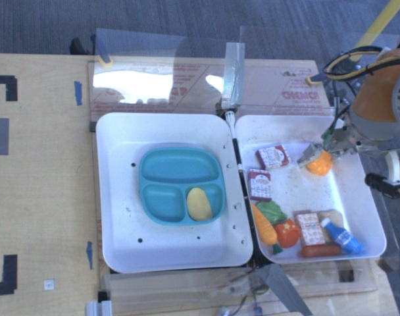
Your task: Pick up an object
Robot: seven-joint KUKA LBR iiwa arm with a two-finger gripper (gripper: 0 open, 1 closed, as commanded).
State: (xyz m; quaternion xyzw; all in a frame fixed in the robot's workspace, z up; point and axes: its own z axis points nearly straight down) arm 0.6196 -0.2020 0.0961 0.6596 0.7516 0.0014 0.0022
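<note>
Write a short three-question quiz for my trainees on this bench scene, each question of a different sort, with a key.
1. True or false: the yellow potato-shaped item lies in the lower right compartment of the blue divided tray.
2. Multiple choice: the gripper is nearest to which thing? A) the carrot B) the orange item C) the blue bottle
3. Fill in: the blue divided tray sits in the ____ bin of the view.

Key
1. True.
2. B. The gripper is right at the orange item in the right bin, near its upper right; whether it holds the item cannot be told.
3. Left; the left bin holds the tray.
</note>
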